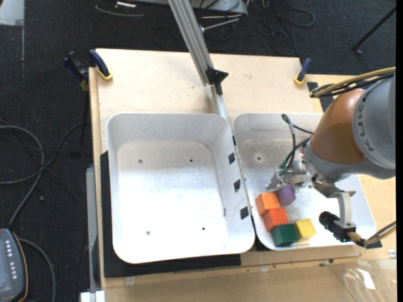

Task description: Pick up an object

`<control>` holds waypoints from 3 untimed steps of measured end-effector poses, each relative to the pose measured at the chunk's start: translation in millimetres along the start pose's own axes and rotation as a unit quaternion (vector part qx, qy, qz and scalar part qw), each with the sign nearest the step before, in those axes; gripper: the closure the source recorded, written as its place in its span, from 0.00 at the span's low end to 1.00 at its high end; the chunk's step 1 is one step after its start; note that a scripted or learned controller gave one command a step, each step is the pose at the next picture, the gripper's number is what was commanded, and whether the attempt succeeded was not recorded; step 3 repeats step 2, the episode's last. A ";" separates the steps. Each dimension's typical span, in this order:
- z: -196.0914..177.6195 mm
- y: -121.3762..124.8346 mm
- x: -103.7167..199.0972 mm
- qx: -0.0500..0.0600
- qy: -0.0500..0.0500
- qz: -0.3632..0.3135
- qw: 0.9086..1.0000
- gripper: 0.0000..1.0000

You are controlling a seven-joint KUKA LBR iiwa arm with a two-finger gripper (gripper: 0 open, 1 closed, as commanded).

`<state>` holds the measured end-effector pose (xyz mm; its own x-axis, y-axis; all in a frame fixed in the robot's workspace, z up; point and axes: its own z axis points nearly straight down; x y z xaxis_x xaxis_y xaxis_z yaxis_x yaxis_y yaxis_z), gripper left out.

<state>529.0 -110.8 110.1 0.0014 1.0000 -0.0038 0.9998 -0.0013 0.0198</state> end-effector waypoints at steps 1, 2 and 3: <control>-89.3 25.5 87.1 0.005 0.003 -0.006 1.000 1.00; -187.3 52.7 160.0 0.005 0.003 -0.005 1.000 1.00; -187.3 52.7 160.0 0.005 0.003 -0.005 1.000 1.00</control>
